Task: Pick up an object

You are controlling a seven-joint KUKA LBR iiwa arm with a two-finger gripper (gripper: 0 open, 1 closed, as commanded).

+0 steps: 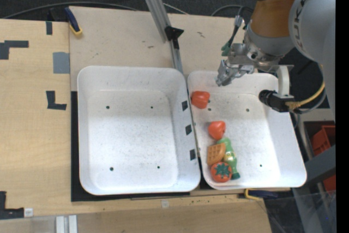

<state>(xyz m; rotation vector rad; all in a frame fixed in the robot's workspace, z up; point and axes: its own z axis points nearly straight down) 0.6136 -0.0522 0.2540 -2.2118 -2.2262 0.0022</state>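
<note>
Progress on the pick is standing at nil as far as I am seeing: nothing is sitting between the fingers, and every item is lying in the right bin (283,139). I am watching the gripper (224,78) hanging over that bin's far rim, near its far left corner, with the arm reaching in from the right. Whether it is open or closed I cannot tell from this slant, so I am recording that as undetermined. I am taking the nearest candidate to be the red-orange pepper (200,99), which is resting against the bin's left wall, just forward and left of the gripper and clear of it. Further toward me a strawberry (217,129) is lying alone, and beyond it a waffle (215,153), a green toy (227,151) and a tomato (221,171) are crowding together at the near left corner. The left bin (131,128) is playing no part. I am judging that approach, descent, closing and lift are all remaining.
</note>
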